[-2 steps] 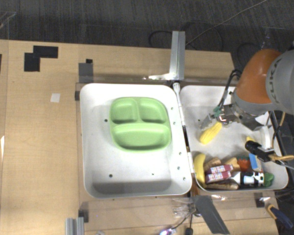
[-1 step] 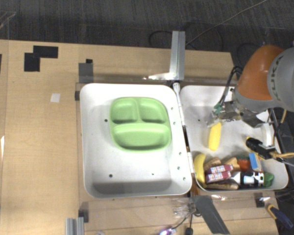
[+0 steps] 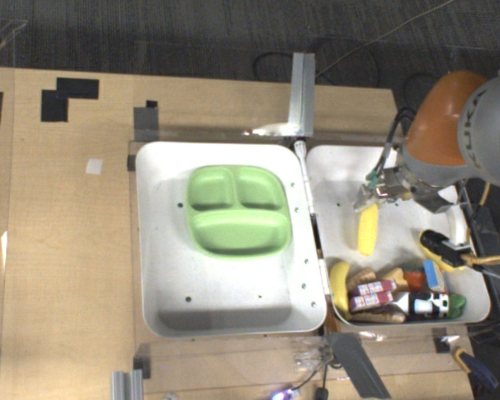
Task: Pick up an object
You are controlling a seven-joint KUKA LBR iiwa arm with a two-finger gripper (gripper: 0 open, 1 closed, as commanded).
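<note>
My gripper [image 3: 378, 192] hangs low in the upper middle of the right bin [image 3: 337, 169]. Its tip is right above the top end of a yellow, corn-like piece [image 3: 367, 229] that lies lengthwise on the bin floor. Whether the tip touches the piece is hidden. The grey arm with its orange band [image 3: 437, 127] reaches in from the right.
Along the right bin's front edge lies a heap: a banana [image 3: 339, 283], a red-labelled bottle [image 3: 373, 291], a black-and-white bottle [image 3: 427, 305], a green item [image 3: 456, 305] and other small things. The left bin [image 3: 162, 298] holds a green divided plate [image 3: 236, 208].
</note>
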